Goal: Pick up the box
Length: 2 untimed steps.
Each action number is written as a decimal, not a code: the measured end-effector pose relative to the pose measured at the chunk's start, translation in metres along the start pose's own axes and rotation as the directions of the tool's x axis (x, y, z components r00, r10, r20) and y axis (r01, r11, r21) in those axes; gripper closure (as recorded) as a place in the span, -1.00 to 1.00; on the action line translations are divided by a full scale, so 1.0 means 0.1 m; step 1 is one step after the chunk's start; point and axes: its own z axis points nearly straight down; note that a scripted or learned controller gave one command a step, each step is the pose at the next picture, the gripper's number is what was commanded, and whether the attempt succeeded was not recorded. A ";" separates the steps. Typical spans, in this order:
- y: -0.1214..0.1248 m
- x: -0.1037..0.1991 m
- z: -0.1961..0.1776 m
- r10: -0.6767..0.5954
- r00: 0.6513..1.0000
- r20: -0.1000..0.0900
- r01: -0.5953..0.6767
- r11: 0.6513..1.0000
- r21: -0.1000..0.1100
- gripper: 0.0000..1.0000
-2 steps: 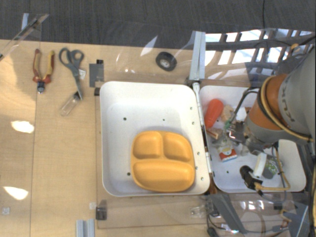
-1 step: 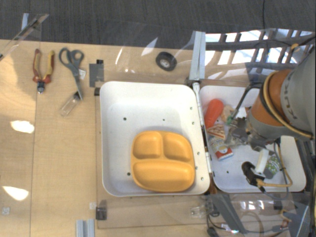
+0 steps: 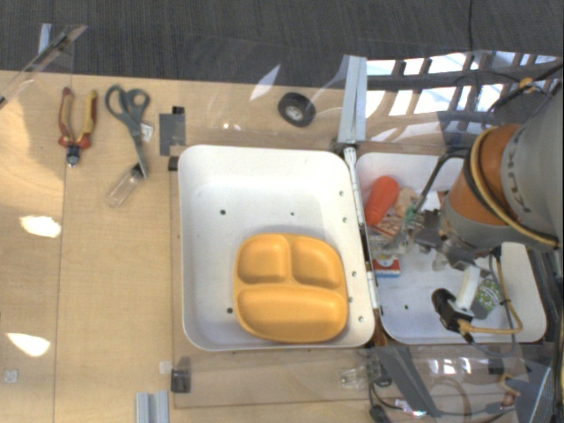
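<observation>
Just left of the end effector [image 3: 421, 234] lies the box [image 3: 388, 263].

Wooden bench [image 3: 88, 280] bears two bins [image 3: 198, 236]; pliers [image 3: 75, 122], scissors [image 3: 130, 117], tape roll [image 3: 297, 108] (black).

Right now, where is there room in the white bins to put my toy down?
The left bin has bare floor along its far side, above the yellow tray, and down its left side. The right bin is crowded: an orange thing, small packets and the robot arm sit over it. Its near left corner has a small bare patch.
</observation>
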 end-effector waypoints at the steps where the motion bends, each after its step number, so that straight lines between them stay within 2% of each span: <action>1: 0.11 0.09 0.14 -0.157 0.988 0.005 0.157 0.987 0.012 -1.00; 2: 0.15 0.14 0.01 -0.163 0.987 -0.002 0.163 0.987 0.002 1.00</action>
